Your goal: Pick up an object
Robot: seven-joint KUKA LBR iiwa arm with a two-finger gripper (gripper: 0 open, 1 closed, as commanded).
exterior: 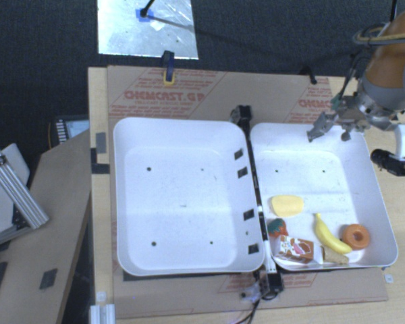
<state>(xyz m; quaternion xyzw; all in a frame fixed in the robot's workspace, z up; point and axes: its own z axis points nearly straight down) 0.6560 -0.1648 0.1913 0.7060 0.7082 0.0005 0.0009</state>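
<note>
The right bin (304, 164) holds several small objects near its front edge: a pale yellow oval piece (287, 205), a yellow banana (328, 234), an orange ring-shaped donut (356, 236), a red and white packet (296, 249) and a small red and green item (277, 227). My gripper (331, 128) hangs over the far right corner of that bin, well above and behind the objects. Its two dark fingers stand spread apart with nothing between them.
The left bin (182, 194) lies beside the right one, with a black clip strip (250, 181) running between them. Both rest on a cardboard sheet (189, 93). A shiny metal plate (147, 17) lies at the back. An aluminium frame (10, 187) stands at the left.
</note>
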